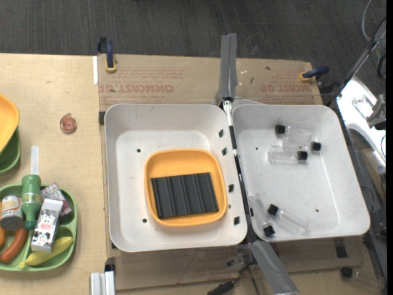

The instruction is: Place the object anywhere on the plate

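Note:
An orange plate (184, 161) sits in the middle of the left white bin (123, 165). A dark ribbed rectangular object (185, 195) lies flat on the plate, covering its lower half. In the right white bin (331, 165) lie several clear plastic vials with black caps: one near the top (288, 129), one at mid height (288, 157), and two near the front left corner (279, 220).
A green tray (61, 251) with toy food and a bottle stands on the wooden table at the lower left. An orange and green dish (7, 134) sits at the far left edge. Clamps hold the cardboard behind the bins. White equipment stands at the right edge.

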### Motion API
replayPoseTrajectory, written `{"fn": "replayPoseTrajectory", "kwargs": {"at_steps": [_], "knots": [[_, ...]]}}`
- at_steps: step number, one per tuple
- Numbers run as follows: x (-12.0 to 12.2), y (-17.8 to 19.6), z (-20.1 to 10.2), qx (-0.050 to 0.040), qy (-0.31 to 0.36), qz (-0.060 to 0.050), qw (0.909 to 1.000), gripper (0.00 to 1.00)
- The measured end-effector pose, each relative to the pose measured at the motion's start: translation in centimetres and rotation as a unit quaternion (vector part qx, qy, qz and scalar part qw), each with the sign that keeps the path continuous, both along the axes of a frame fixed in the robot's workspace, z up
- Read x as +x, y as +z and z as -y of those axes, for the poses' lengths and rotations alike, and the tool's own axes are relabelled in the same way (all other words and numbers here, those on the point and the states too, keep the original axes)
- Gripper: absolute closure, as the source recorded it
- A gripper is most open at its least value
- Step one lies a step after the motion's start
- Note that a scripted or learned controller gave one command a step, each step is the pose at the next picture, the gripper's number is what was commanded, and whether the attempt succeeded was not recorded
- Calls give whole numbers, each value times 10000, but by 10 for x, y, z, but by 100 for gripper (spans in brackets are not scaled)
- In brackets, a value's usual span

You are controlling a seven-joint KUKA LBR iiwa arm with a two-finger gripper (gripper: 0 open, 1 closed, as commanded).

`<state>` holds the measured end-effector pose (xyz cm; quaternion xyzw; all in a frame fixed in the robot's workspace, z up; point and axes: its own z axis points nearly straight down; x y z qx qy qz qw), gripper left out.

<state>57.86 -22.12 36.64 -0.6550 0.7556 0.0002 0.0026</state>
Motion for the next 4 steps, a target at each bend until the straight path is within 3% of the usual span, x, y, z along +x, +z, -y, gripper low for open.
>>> {"fn": "replayPoseTrajectory", "kwargs": {"at_steps": [1,2,3,4], "knots": [[46,75,0,1,1519,6,9884,100],[81,74,-6,1,3254,7,9456,100],[-45,64,-36,0,4311,-7,9023,100],[5,74,-20,-6,5894,16,8078,100]]}}
